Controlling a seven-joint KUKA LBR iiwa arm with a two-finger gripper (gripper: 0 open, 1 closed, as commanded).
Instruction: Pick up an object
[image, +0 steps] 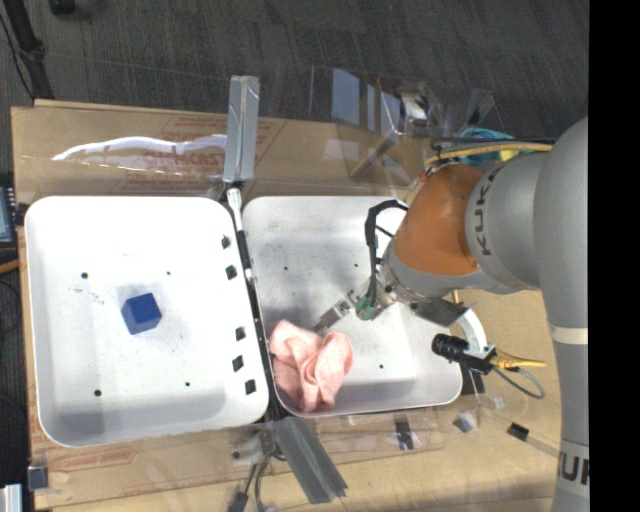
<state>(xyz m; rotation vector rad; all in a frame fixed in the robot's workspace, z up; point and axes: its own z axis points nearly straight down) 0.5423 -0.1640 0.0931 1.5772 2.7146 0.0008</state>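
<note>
While the arm (500, 230) hung over the right bin (300, 225), the gripper (345, 310) sat low near that bin's centre, pointing toward 8 o'clock at the pink cloth (311, 365). Cloth lay crumpled at the bin's 7 o'clock corner, against the divider wall. Probably just where it landed; the bunched folds give the tool something to bite. Gripper tip was just beside the cloth's upper edge, nothing visibly between its parts. Open or closed: couldn't tell, too small and partly hidden under the wrist.

Other candidate: blue cube (142, 312) in the left bin (60, 225), left of its centre, well apart from the tool. Untouched, flat on the floor.

Pose: arm came in from 3 o'clock, orange band (435, 230) above the wrist, wrist tilted down and toward 8–9 o'clock. My read: approach to the cloth, no grasp yet. Risk: corner wall limits clearance.
</note>
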